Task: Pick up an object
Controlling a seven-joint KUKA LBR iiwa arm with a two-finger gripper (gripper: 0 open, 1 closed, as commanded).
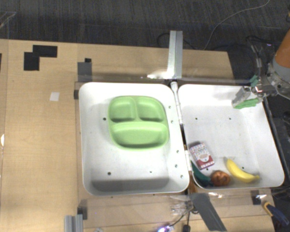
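Wooden counter (38,129), two white bins. Banana (241,171), round fruit (221,178), small carton (201,153) lying in right bin's (222,124) near corner, none lifted. Gripper (245,98) at far right corner, well apart; finger state unclear. Pick not started.

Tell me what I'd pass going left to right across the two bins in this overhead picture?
Green tray → card box → banana → gripper.
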